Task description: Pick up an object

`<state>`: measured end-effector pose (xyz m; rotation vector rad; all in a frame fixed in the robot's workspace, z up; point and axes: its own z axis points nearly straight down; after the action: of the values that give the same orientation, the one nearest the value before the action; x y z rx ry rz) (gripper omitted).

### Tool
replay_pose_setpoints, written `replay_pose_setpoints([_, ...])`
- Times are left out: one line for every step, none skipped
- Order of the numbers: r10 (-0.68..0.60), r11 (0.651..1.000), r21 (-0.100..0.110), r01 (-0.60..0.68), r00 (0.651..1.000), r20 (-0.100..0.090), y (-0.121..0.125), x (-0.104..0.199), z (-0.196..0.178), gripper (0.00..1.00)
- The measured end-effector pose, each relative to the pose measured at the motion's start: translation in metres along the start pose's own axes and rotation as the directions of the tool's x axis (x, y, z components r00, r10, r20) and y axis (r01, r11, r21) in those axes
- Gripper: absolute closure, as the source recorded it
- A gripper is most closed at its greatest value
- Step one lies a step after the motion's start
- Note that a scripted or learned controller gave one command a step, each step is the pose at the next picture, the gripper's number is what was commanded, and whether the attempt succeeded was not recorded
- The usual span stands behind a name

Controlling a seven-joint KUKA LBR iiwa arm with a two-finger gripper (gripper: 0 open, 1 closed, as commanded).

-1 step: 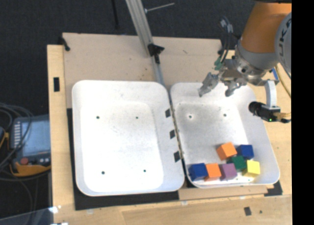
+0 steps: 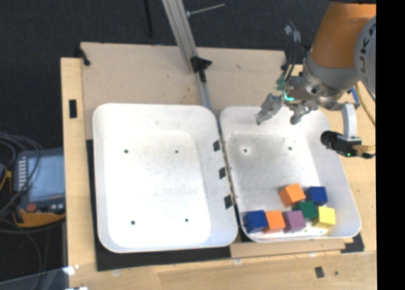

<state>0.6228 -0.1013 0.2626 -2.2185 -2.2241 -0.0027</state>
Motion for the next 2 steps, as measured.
replay_pose_setpoints([0.004,1.000,0.006,-0.004,1.000,0.004,-0.001,0.002,0.063,0.00])
replay_pose_setpoints([0.006,1.000,0.005,-0.006,1.000,0.004,0.006,-0.007,0.115,0.00])
